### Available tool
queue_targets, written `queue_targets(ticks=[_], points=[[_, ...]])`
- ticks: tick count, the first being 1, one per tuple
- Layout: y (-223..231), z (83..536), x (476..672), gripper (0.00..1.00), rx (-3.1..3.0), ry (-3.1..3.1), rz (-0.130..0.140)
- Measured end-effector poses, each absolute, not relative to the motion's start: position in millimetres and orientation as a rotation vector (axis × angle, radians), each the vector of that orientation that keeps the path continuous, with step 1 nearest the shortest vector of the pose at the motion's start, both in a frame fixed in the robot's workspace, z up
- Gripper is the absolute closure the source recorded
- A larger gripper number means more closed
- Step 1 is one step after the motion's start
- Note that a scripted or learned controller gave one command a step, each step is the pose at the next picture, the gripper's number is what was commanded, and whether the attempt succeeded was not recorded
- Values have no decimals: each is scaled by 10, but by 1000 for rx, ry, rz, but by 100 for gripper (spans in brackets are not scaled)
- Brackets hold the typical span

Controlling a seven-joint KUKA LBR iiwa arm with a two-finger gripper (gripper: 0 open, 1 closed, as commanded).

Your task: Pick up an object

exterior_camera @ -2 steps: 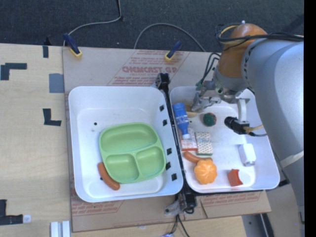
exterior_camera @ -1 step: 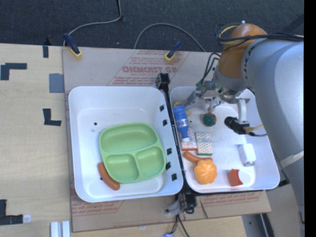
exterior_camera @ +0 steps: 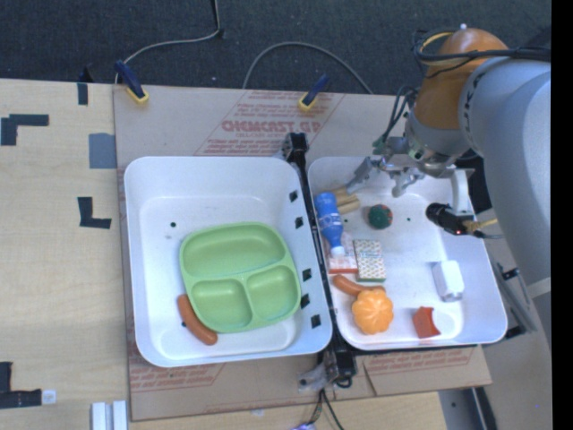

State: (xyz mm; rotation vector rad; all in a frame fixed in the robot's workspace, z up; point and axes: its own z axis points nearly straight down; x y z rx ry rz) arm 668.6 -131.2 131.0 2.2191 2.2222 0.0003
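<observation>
gripper blurred, sausage partly under tray

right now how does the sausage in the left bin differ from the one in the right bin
The left-bin sausage lies against the green divided plate, near the bin's front edge; the right-bin sausage lies among other things, its end tucked by the small orange pumpkin. The left one shows its whole length and runs diagonally; the right one is partly hidden and looks shorter. Both are orange-red and lie flat on the bin floor.
</observation>
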Motion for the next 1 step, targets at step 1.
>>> queue_targets(ticks=[1], points=[[-1359, 863, 6166, 0, 2219, 2222, 0]])
